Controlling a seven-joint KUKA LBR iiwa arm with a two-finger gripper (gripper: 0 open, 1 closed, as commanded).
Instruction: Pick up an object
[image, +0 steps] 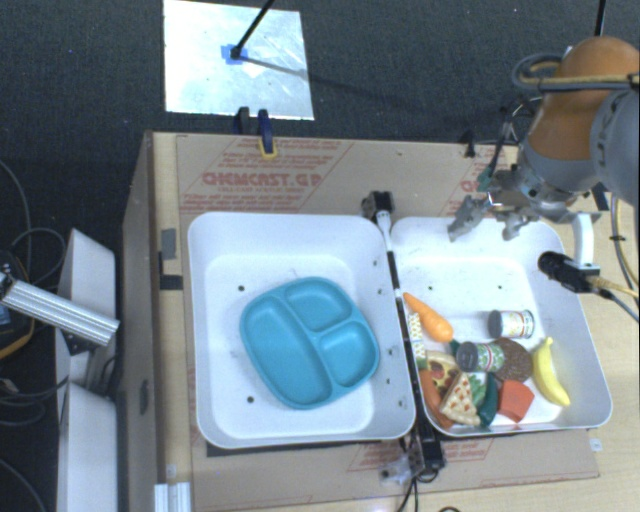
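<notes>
The gripper hangs over the far rim of the right bin, with its two fingers spread wide and nothing between them, so it is well apart from every object that it could take. The arm, grey with an orange band, comes in from the right edge of the view. Below the gripper the far half of this bin is bare white floor, and all the things lie crowded in the near half. The carrot lies closest, against the wall that divides the two bins, with its thin end toward that wall. Further right lies a small can on its side, then a dark jar also on its side, and the banana along the right wall. Nearer to the camera are a pizza slice, a red block and some darker pieces that I cannot name. In my judgement these are light toy foods of hard plastic (smooth, so probably a little slippery), not fragile. The can is the easiest choice, because it has free floor around it; the fingers should close across its round side, at the middle. The carrot tapers and may slide out. The banana is too near to the wall. The left bin holds a blue divided plate.
</notes>
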